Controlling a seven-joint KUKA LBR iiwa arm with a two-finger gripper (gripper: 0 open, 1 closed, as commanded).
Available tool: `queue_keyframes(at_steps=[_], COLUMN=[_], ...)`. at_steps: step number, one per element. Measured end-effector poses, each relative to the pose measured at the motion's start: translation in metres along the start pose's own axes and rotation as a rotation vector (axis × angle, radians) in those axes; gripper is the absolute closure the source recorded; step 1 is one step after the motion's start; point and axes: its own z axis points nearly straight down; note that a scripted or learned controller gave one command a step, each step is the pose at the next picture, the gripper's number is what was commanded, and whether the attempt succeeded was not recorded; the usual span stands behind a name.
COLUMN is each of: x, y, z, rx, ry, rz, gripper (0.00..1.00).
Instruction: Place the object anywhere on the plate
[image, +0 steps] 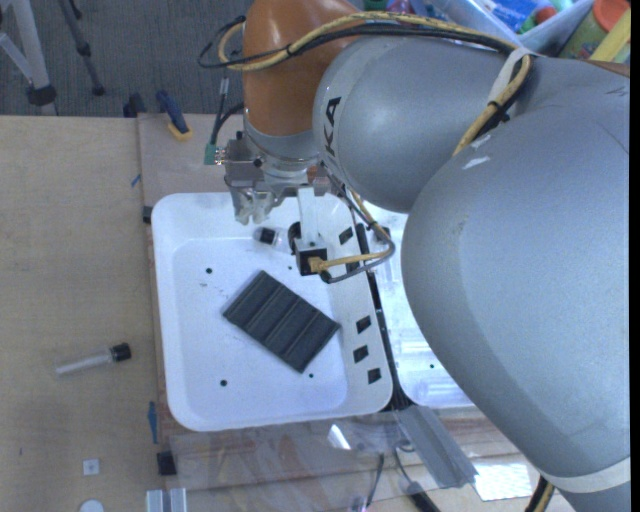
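Note:
A dark grey ribbed plate (280, 320) lies flat and turned at an angle in the middle of the left white bin (190, 400). A small black object (265, 237) rests on the bin floor near the far wall, just beyond the plate's upper corner and apart from it. My gripper (250, 208) hangs at the bin's far edge, directly above and slightly left of that small object. The orange band and grey wrist sit right above it. Nothing lies on the plate.
The big grey arm covers most of the right bin (415, 385). Black tabs (364, 352) line the divider between the bins. On the bench left of the bin lies a small tube with a black cap (92, 360). A blue clamp (172, 113) sits at the back.

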Motion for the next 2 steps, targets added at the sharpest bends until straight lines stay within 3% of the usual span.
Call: queue_keyframes(at_steps=[1,2], x=[0.000,0.001], y=[0.000,0.000], z=[0.000,-0.011], rx=[0.000,-0.003], ry=[0.000,0.000], rz=[0.000,-0.001], gripper=[0.00,1.00])
